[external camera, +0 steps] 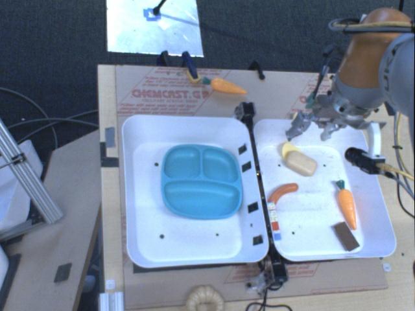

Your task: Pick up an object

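Right now your gripper [312, 128] is hovering with fingers seemingly spread and holding nothing; the cream block [299, 161] is lying just below them, its long axis running diagonally.

Grey arm [397, 63], orange band, grey metal fingers [297, 127].

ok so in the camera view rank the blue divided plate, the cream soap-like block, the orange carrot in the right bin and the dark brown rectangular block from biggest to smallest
1. Blue divided plate, by far.
2. Cream soap-like block and orange carrot in the right bin: too close to rank.
3. Dark brown rectangular block.
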`<action>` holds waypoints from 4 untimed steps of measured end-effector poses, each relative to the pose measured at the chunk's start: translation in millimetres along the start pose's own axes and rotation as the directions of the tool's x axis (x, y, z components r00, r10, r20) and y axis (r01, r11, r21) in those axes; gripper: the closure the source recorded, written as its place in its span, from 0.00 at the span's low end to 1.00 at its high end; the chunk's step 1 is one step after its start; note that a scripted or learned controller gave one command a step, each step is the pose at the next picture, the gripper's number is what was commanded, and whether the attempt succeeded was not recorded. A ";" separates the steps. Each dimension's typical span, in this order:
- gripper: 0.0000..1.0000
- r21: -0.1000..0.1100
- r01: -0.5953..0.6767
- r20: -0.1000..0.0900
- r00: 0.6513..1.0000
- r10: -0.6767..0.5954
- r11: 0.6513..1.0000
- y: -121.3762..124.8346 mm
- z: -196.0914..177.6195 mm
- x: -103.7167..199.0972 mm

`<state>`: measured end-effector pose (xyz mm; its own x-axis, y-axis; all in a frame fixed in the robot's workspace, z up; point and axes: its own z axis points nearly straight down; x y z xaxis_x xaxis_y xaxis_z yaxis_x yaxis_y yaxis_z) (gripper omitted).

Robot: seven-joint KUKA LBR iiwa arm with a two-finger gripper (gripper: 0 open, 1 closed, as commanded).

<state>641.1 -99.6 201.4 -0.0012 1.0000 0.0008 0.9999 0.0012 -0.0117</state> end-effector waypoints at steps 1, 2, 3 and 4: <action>0.00 -0.013 0.002 0.001 1.000 -0.002 1.000 2.7 -8.6 0.2; 0.00 -0.011 0.000 0.001 1.000 0.000 1.000 -1.9 37.0 -6.4; 0.00 -0.009 -0.001 0.001 1.000 0.001 1.000 -9.1 92.8 -12.8; 0.00 -0.012 0.000 0.001 1.000 0.000 1.000 -8.3 117.8 -12.5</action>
<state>631.4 -112.0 83.7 -0.0013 1.0000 -0.0005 1.0000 0.0013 0.0000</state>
